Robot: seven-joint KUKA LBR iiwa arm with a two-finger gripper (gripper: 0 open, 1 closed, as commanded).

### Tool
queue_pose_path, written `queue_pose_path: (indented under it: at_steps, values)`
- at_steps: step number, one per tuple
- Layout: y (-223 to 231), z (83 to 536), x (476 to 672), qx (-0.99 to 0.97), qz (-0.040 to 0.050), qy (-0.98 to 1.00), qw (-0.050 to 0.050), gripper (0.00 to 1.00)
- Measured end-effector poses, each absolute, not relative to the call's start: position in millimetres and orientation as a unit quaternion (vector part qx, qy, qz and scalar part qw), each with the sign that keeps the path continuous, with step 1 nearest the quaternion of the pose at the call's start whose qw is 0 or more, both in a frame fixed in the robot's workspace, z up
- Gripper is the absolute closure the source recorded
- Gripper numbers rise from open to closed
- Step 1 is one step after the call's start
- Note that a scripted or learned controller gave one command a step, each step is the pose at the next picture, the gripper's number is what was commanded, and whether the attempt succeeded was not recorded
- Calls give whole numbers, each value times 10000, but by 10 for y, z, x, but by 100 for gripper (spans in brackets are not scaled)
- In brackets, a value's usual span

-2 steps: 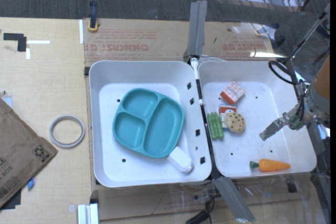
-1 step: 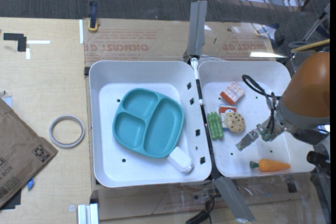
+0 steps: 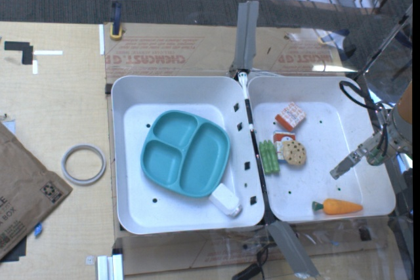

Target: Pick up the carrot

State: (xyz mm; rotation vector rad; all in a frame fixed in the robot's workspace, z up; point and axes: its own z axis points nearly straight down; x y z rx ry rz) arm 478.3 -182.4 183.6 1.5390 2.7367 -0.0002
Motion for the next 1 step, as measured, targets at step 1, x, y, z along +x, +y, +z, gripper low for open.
queue_pose_path:
  at_steps: [1]
  values:
    - [-1415, 1390, 4781, 3922, 2, 9199, -1, 0]
